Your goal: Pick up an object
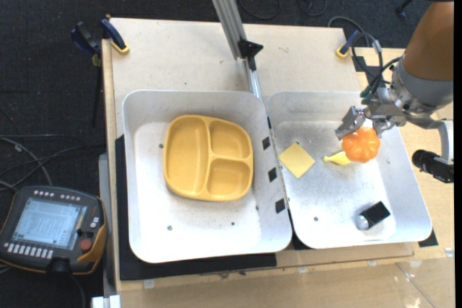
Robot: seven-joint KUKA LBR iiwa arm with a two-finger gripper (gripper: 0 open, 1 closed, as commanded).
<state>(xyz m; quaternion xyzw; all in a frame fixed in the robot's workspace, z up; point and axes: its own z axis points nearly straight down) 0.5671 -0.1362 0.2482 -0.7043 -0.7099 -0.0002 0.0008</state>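
While my pincer (359,128) sits over the right bin (404,184), an orange pumpkin (361,146) hangs just beneath it; I cannot tell its grip.

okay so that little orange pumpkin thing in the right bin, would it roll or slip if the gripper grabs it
The orange pumpkin looks rounded and ribbed, so it could roll if nudged. Its glossy look suggests a smooth skin that may slip. It looks like a light toy.

Two white bins: the left bin (137,155) and the right bin (404,191). One yellow divided plate (209,157), one yellow square (297,159), one orange pumpkin (361,145), one small yellow piece (336,159), one black-and-silver object (372,215).
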